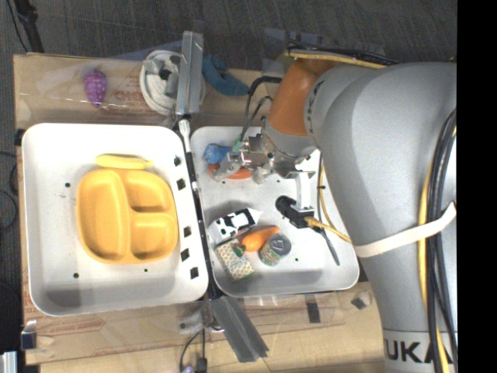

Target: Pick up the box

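Observation:
In the right bin (334, 274), a small black-and-white box (234, 224) lies near the left wall. A second small box with a speckled pattern (235, 261) sits just below it at the bin's front. My gripper (239, 162) is low in the far part of the same bin, above both boxes and apart from them. It hovers by a blue object (215, 154) and an orange-red piece (241, 174). The arm's wrist hides the bin's far right corner.
An orange carrot (256, 238) and a round green-rimmed can (276, 247) crowd the boxes on their right. The left bin (46, 286) holds a yellow divided tray (128, 212) and a yellow banana-like piece (123, 162). Behind the bins lie a purple object (95, 86) and a white roll (161, 80).

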You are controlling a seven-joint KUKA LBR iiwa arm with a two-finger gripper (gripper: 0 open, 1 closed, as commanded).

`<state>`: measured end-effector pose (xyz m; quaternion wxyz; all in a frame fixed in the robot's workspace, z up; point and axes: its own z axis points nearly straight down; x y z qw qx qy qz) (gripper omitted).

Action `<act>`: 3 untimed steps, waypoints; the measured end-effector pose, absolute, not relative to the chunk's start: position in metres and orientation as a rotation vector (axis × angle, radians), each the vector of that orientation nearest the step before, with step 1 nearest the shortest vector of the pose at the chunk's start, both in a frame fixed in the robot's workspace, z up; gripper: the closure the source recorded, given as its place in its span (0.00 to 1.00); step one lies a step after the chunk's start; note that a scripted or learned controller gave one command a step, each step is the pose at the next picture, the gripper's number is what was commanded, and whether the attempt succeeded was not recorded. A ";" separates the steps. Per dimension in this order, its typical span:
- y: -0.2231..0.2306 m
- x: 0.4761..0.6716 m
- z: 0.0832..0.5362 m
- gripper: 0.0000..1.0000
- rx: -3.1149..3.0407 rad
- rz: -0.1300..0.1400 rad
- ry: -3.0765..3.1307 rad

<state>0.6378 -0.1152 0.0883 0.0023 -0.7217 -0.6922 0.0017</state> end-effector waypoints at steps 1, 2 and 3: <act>-0.115 0.638 0.088 0.00 -2.264 0.005 -2.171; -0.115 0.638 0.088 0.00 -2.264 0.005 -2.171; -0.115 0.638 0.088 0.00 -2.264 0.005 -2.171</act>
